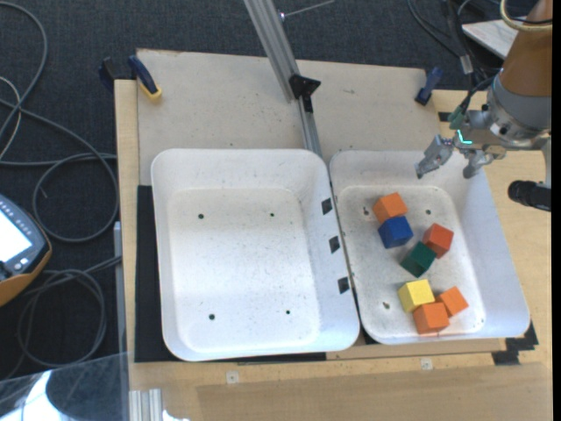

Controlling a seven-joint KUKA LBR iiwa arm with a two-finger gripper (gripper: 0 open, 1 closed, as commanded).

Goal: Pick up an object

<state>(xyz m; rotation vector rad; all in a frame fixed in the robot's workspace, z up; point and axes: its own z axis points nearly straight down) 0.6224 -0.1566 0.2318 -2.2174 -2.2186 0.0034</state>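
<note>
Orange block (430, 317) at right bin (498, 261) front | my gripper (450, 160) above back rim | jaws spread, gripping nothing

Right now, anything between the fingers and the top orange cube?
No. In the camera view, bare white bin floor separates the gripper from the orange cube.

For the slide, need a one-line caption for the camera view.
Open claw hovers over the far edge of the right bin holding seven coloured blocks; nothing grasped.

Bright, even overhead light, soft shadows, mild glare on the white bins (175, 169).
</note>
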